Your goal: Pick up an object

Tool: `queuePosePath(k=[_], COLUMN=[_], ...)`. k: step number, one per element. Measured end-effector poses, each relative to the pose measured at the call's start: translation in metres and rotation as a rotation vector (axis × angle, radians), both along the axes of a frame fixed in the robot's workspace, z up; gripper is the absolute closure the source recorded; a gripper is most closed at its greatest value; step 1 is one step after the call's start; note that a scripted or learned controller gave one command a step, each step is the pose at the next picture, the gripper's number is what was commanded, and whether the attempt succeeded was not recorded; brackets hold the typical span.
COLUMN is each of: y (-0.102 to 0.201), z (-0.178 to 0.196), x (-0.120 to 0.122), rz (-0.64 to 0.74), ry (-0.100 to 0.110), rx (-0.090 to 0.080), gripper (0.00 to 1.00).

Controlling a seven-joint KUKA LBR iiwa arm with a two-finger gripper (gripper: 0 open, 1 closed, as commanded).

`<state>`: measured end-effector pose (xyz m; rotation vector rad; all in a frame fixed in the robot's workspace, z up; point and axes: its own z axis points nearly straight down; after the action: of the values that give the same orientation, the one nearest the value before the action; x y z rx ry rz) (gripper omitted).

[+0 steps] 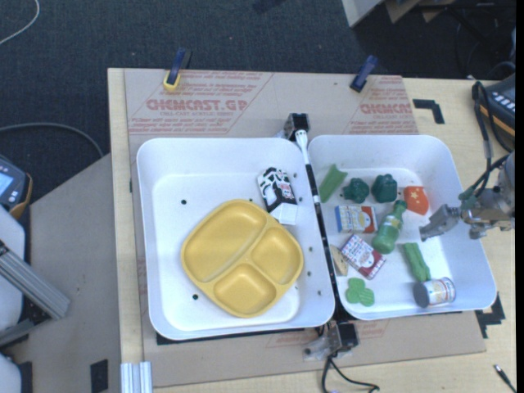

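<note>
Camera view is showing the gripper (438, 223) hovering at the right bin's (458, 170) right edge; finger spacing cannot be determined.

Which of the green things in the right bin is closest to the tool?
The green bottle with the pale cap, lying slanted mid-bin; the tool sits just right of it. The other green pieces lie farther off.

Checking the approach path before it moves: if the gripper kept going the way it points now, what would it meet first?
Probably the green bottle: the gripper points left toward it from the right bin's edge. Its height is unclear, so it might pass above.
</note>
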<state>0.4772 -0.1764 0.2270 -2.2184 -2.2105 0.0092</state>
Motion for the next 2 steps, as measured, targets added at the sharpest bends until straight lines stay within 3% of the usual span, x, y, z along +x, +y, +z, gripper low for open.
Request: queuePosePath(k=[1, 2], y=[0.0, -0.003], z=[0.005, -0.039], x=[0.003, -0.002], rz=[0.003, 0.003], ry=[-0.011, -0.005], rx=[-0.003, 0.0], gripper=[0.0, 0.0])
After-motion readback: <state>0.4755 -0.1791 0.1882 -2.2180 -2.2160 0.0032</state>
